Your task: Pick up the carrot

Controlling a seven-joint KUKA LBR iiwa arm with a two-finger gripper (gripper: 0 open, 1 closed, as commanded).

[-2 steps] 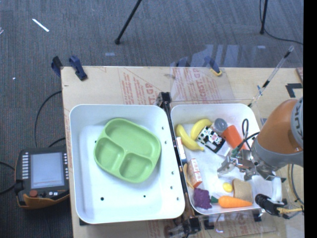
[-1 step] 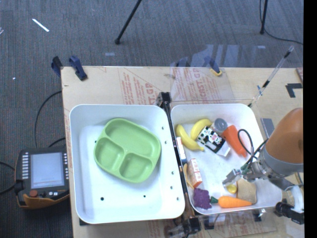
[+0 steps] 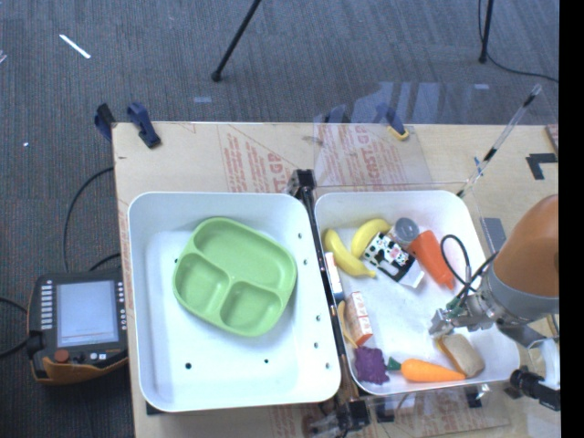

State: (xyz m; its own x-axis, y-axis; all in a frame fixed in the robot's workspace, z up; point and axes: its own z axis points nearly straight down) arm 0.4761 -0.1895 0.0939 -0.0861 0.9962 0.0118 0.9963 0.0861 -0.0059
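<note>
The carrot (image 3: 431,370) is small and orange with a green top. It lies along the front wall of the right bin (image 3: 461,203), pointing right. A larger orange cone-shaped item (image 3: 433,255) lies further back in the same bin. My gripper (image 3: 453,322) hangs over the bin's right side, just behind a slice of bread (image 3: 463,354) and a little behind and right of the carrot. Nothing shows in its grasp.
The right bin also holds two bananas (image 3: 351,249), a black-and-white carton (image 3: 391,256), a red-and-white box (image 3: 359,318) and purple grapes (image 3: 370,363). A green divided plate (image 3: 235,276) sits in the left bin (image 3: 151,336). A black cable (image 3: 453,254) loops above the gripper.
</note>
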